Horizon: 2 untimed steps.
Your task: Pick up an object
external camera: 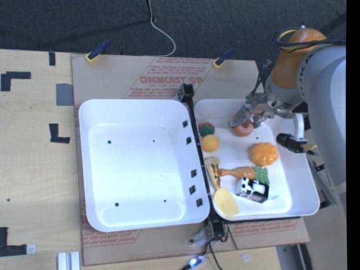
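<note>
Resting on a small round pinkish-red object (243, 129), the gripper (245, 120) has an unclear finger state.

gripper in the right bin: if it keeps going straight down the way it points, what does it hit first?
Most likely the small pinkish-brown object directly under the gripper, near the far end of the right bin. They look close or touching, but depth is unclear from this slanted view.

Wooden bench (34, 167) (dark carpet (73, 10) beyond)
</note>
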Tool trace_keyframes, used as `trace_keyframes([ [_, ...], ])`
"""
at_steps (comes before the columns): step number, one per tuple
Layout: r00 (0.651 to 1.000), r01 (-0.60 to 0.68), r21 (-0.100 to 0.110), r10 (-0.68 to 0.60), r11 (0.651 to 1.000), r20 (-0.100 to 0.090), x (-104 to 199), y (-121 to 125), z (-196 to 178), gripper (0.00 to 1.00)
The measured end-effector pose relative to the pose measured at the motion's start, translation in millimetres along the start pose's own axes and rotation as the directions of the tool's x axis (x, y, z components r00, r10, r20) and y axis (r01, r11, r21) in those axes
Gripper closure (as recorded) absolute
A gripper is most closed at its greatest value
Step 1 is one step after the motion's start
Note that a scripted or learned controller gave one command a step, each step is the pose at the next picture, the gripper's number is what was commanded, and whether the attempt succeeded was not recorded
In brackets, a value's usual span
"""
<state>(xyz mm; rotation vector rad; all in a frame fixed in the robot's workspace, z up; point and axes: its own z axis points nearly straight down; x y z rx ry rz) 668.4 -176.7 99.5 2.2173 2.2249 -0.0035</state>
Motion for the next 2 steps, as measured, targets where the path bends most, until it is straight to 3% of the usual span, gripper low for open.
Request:
trace_keyframes([
  [1, 1.0, 0.004, -0.004, -0.004, 1.0, -0.004, 80.7, 1.2, -66.5, 1.0],
  [2, 1.0, 0.006, -0.003, -0.006, 1.0, -0.005, 160.9, -9.5, -86.5, 1.0],
])
